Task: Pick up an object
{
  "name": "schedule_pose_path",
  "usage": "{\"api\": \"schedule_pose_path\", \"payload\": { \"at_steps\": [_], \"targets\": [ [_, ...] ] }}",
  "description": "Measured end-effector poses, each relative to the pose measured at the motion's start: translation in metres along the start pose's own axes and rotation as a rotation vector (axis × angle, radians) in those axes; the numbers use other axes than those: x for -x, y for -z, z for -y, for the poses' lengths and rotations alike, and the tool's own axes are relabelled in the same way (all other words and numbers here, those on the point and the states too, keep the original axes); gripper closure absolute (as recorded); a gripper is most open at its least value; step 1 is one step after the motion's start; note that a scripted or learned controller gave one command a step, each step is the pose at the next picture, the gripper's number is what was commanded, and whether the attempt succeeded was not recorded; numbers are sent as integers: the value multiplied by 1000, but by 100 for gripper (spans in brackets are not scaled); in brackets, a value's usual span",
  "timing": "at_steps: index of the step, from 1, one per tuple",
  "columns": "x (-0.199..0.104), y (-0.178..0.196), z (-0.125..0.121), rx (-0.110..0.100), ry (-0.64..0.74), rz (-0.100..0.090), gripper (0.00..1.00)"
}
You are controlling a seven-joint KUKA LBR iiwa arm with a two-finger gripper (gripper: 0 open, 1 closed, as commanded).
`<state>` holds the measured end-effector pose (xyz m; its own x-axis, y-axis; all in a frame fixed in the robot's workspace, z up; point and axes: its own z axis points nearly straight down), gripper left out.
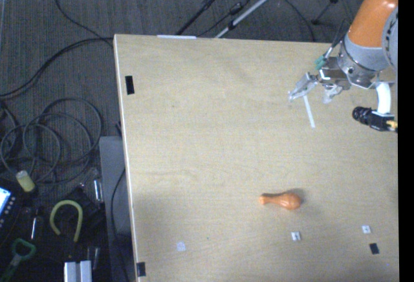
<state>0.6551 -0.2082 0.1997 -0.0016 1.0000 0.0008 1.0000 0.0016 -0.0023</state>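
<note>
An orange pear-shaped object (281, 200) lies on its side on the bare wooden bench top (207, 145), toward the near edge, narrow end pointing left. The gripper (312, 92) hangs well apart from it, up toward the far right, fingers spread and pinching nothing, below the arm's orange band (374, 15)

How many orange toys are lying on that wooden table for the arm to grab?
1. A single orange pear-shaped toy lies on the table, toward its near edge, well apart from the gripper hanging near the far right. Something could be hidden beneath the arm.
</note>
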Motion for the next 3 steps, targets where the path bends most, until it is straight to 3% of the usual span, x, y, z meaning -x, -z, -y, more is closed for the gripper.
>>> {"api": "schedule_pose_path", "payload": {
  "at_steps": [1,2,3],
  "targets": [
    [15,-57,-13,-1,211,4,0],
    [-10,-116,-14,2,773,1,0],
    [-12,-105,-15,6,773,1,100]
  ]
}}
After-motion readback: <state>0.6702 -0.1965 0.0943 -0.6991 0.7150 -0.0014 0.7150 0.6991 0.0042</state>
